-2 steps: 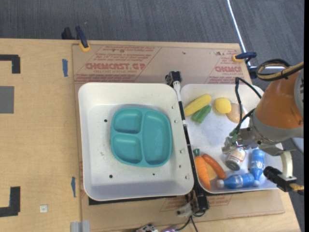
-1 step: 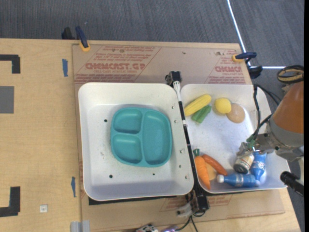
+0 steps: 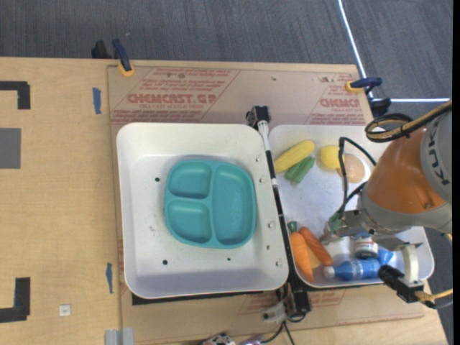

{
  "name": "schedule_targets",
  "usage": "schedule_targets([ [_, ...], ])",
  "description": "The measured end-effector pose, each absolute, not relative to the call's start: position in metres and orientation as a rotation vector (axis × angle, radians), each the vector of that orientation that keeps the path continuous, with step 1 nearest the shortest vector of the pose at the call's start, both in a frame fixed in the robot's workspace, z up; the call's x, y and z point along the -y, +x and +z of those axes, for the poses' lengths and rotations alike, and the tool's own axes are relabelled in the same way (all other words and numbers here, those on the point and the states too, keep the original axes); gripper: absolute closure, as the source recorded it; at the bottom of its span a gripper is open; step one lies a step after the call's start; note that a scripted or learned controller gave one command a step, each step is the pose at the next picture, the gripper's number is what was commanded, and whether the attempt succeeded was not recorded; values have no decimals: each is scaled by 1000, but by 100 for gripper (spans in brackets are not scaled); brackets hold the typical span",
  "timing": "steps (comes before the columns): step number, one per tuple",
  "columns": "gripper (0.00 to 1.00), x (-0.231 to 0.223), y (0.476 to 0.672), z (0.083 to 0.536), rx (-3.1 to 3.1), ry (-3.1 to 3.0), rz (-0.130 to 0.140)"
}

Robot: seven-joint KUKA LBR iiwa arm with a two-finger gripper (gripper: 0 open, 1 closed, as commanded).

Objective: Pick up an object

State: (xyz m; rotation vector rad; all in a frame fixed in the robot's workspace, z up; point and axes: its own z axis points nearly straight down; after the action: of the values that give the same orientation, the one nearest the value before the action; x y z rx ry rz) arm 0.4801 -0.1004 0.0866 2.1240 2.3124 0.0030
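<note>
While the arm [image 3: 406,185] reaches in from the right, its gripper [image 3: 343,225] hangs low over the right bin [image 3: 327,139].

From the overhead camera, the grey arm with its orange band covers much of the right bin, and the gripper sits just beside the carrots [image 3: 307,249] near the bin's front left corner; whether its jaws are apart or together cannot be told. A blue bottle [image 3: 357,269] lies along the front wall, just right of the carrots. Toward the back lie a corn cob [image 3: 294,154] touching a green pod [image 3: 301,169], with a yellow lemon [image 3: 330,157] nearby. The left bin [image 3: 136,192] holds a teal divided plate [image 3: 210,201] at its middle.
</note>
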Motion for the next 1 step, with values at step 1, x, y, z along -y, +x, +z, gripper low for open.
schedule_targets([
  [1,0,101,481,86,-2310,2123,4],
])
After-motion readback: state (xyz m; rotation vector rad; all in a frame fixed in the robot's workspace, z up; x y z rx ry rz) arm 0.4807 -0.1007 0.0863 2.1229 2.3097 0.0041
